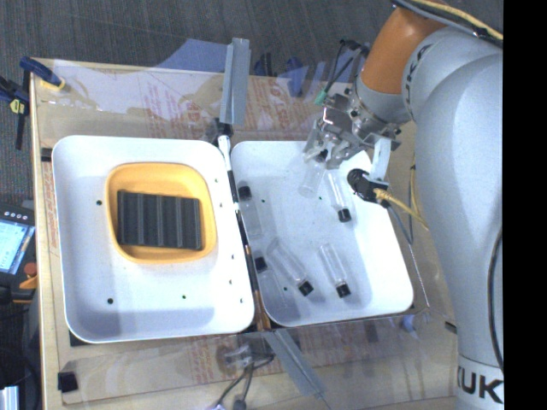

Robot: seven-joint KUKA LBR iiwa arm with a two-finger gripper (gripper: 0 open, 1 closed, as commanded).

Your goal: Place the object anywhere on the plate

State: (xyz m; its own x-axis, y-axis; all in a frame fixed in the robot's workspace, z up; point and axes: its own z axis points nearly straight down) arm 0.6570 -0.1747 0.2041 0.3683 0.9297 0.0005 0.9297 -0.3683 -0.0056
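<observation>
Two white bins share the bench; clear tubes (335,267) lie in the right bin (393,263), the yellow plate (161,178) left; claw (329,154) state unclear, and slick tubes could roll away

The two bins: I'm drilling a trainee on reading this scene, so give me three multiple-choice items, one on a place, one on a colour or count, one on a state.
1. Where is the plate?
A. left bin
B. right bin
C. on the bench outside both bins

2. What colour is the plate's rim?
A. blue
B. yellow-orange
C. green

3. How do the clear tubes in the right bin stand?
A. upright
B. stacked in a pile
C. lying flat, apart

Key: 1 A, the plate sits in the left bin. 2 B, its rim is yellow-orange around a dark ribbed centre. 3 C, the black-capped tubes lie flat on the bin floor, below the tool.
</observation>
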